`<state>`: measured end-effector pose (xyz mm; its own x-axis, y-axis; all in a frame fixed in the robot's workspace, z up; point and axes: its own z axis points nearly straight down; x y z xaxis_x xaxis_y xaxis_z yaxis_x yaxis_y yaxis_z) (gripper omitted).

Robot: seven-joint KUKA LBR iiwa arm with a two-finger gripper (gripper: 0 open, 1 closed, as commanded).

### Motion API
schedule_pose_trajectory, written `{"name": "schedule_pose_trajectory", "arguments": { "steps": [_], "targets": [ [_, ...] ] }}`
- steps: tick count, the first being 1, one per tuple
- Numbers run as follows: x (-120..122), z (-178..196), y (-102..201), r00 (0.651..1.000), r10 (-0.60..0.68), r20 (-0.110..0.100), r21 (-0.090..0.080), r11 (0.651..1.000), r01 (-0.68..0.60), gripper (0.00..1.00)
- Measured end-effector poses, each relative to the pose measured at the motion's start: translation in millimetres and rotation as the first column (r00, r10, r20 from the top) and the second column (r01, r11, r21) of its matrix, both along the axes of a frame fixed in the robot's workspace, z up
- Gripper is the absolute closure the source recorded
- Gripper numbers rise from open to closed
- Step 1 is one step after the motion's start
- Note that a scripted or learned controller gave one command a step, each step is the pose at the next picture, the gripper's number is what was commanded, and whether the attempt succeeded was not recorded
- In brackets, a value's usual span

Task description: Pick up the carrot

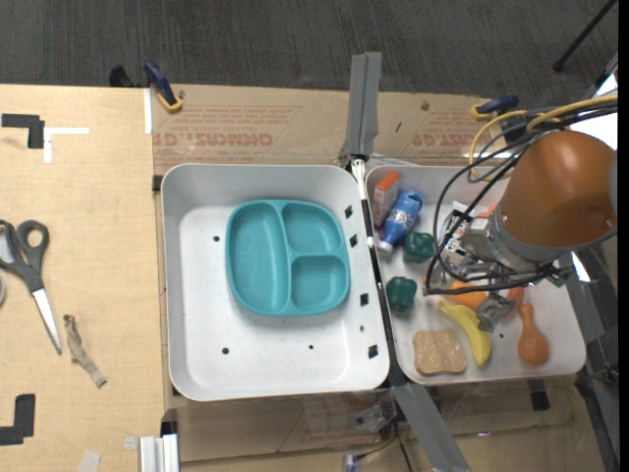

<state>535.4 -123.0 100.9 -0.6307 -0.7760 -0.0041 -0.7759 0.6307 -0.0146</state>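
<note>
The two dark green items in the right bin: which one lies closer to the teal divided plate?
The lower green item, beside the bin's left wall, is closer to the teal divided plate. The other green item lies farther right, next to the blue bottle.

Desk (79, 214): pale wood, evenly lit. Dark grey carpeted floor (246, 18) lay beyond its far edge. Brown cardboard sheet (256, 126) covered the desk's right part, fixed by blue clamps (162, 85) at the far edge.

The grey arm (590, 116) reaches in from the right, its orange band (560, 190) bent low, the gripper (484, 293) pointing down.
</note>
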Motion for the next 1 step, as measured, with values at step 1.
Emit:
{"name": "schedule_pose_trajectory", "arguments": {
  "steps": [1],
  "targets": [
    [2.3,10.0,2.0,1.000,0.000,0.008,0.003,1.000,0.000,1.00]
  ]
}}
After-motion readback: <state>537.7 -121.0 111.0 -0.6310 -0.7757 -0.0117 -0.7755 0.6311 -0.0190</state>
